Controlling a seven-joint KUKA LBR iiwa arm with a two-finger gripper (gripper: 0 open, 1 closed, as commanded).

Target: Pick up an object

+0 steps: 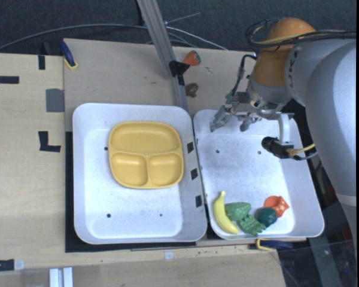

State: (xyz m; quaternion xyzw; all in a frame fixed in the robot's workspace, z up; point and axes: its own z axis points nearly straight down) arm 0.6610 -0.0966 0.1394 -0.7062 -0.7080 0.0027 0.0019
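At the near edge of the right bin (251,166) lies a cluster of toy food: a yellow banana (223,216), two green leafy pieces (238,210), a dark green round piece (266,216) and a red-orange piece (276,204). My gripper (232,123) hangs over the far left corner of that bin, well away from the cluster. Its two fingers are spread, it is open, and nothing sits between them.
A yellow divided plate (146,154) lies in the far half of the left bin (90,208). A slanted grey pole (158,23) rises behind the bins. The big grey arm (323,88) covers the right bin's far right side.
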